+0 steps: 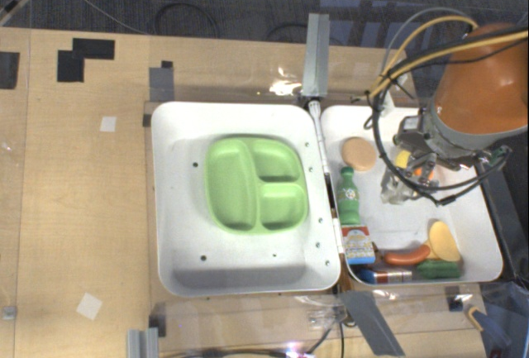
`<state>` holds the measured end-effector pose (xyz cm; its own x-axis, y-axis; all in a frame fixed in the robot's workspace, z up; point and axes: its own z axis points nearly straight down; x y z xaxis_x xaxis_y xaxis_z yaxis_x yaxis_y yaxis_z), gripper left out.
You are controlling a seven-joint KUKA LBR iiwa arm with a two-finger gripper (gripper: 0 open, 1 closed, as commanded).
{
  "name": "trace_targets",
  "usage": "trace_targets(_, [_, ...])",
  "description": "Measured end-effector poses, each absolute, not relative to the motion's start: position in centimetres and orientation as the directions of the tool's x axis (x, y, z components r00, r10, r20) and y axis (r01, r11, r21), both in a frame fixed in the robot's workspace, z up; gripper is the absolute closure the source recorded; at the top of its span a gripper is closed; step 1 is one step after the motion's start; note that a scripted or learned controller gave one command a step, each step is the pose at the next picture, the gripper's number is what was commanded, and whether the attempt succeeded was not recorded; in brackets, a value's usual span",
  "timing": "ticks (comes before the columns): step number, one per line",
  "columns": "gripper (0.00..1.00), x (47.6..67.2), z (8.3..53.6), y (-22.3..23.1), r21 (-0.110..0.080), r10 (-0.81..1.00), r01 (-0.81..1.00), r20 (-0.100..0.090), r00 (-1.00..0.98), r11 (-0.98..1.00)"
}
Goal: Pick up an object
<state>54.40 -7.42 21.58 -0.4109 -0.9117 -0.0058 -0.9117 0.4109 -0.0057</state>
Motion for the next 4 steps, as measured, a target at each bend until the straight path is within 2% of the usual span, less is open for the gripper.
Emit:
trace_targets(1, [1.00,60.6,29.5,-13.7,-0.016,-0.911,-0.911,-0.005,-0.412,0.412])
trace_targets(2, [1.00,62.1,10.0,-15.4,-0.015,-0.973,-0.972,-0.003,-0.233,0.233])
trace_targets(3, [1.00,63.6,26.0,-19.1,-0.017,-0.999,-0.999,0.002,0.040,-0.040])
trace_targets(4, [1.00,63.0,9.8,-16.2,-0.010,-0.986,-0.986,0.001,0.164,-0.164])
